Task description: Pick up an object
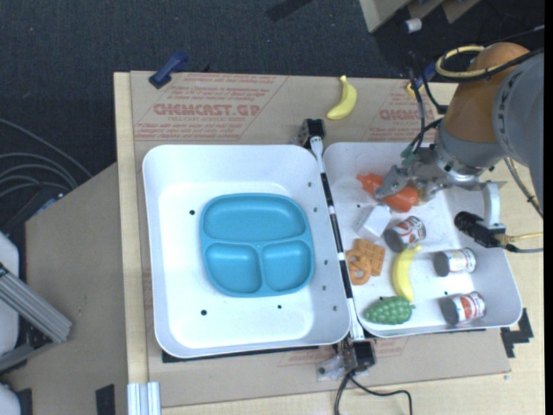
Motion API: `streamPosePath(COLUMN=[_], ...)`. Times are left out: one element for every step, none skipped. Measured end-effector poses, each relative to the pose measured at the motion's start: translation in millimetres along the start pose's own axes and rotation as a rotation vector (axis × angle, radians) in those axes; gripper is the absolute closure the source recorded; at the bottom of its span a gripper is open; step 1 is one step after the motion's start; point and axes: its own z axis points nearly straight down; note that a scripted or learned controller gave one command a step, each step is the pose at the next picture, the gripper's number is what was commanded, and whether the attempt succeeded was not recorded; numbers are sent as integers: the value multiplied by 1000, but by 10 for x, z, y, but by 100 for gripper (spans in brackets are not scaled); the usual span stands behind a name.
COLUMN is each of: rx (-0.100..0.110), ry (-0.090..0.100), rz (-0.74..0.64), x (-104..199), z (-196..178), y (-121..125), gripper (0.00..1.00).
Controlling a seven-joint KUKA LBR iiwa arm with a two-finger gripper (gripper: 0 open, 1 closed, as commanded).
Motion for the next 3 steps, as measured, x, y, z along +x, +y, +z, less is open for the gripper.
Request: streamPosePath(rx=[0, -7, -4], ry=[-1, -3, -2], rz=[-2, -1, 0], x=[-9, -14, -13], z=[-123, -1017, -1001], y=[8, 354, 347], gripper=[100, 100, 0])
